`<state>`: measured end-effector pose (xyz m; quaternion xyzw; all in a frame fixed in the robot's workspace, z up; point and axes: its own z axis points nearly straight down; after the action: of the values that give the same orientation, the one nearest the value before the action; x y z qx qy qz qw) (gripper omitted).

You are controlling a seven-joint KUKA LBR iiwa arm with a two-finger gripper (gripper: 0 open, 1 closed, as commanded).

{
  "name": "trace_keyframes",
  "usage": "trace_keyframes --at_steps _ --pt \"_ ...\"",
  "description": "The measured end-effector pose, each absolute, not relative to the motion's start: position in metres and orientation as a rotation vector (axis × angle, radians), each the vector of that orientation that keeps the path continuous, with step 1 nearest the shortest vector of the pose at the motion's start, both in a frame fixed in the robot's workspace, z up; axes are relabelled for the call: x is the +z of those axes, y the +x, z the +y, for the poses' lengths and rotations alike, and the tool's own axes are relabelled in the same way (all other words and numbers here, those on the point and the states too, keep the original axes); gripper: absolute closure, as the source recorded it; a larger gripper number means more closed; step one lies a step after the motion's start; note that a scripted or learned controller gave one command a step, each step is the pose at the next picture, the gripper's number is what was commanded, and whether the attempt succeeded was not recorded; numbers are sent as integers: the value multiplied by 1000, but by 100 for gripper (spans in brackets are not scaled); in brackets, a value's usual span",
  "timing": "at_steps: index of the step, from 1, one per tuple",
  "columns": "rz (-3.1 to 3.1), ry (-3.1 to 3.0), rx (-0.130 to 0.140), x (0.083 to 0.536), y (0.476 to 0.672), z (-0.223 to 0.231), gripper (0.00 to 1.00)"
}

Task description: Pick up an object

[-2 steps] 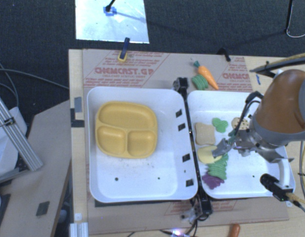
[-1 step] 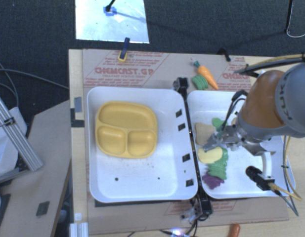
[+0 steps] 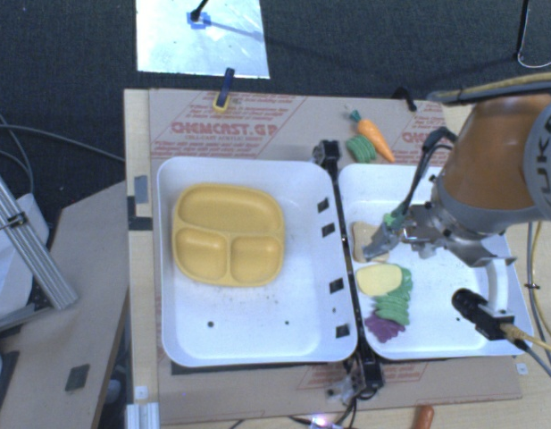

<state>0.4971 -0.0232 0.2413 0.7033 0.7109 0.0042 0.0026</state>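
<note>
The arm [image 3: 498, 164] is cut off by the right edge and hides much of the right bin [image 3: 436, 351]. The pincer [image 3: 375, 248] partly covers a tan piece [image 3: 363, 234]. An orange thing [image 3: 423, 416] is cut off by the near edge.

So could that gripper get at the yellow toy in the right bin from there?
Probably yes. The gripper hangs just above the yellow toy in the right bin, with nothing lying over it; green and purple pieces crowd its lower side.
</note>
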Motion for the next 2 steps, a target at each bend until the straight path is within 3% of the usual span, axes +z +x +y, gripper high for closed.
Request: trace_keyframes --at_steps 1,2 --pt "2235 2212 0 181 501 50 0" --pt "2233 2209 7 140 556 118 0"
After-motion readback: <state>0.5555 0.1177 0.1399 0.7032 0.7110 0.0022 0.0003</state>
